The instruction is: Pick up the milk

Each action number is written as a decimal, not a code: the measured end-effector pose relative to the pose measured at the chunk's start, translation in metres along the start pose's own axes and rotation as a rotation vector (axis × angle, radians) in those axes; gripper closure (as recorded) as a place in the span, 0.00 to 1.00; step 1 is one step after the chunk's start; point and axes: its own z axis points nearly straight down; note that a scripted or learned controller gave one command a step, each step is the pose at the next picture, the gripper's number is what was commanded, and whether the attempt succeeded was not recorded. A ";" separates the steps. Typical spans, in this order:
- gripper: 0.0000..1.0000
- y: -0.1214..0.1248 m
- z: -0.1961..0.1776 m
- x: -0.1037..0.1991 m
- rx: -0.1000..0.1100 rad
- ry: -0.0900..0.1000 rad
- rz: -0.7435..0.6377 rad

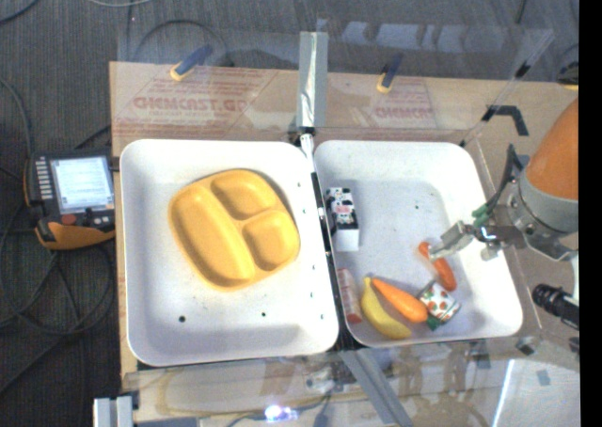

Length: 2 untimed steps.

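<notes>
Grey carpet surrounds the table (132, 86), which bears two white bins; the left bin (141, 322) holds a yellow divided plate (235, 226); the milk (341, 218) lies against the right bin's (404, 157) left wall; a carrot (400, 300) and banana (379, 317) sit nearer; the hand (450, 242), fingers apart and gripping nothing, hovers right of the milk.

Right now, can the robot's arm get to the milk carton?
Probably yes. The milk carton lies by itself against the left wall of the right bin, with bare floor between it and the gripper. The carrot and banana lie nearer the front.
</notes>
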 end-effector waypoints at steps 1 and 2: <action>0.00 0.077 0.106 0.038 -0.013 -0.007 -0.259; 0.00 0.136 0.045 0.083 -0.002 -0.002 -0.244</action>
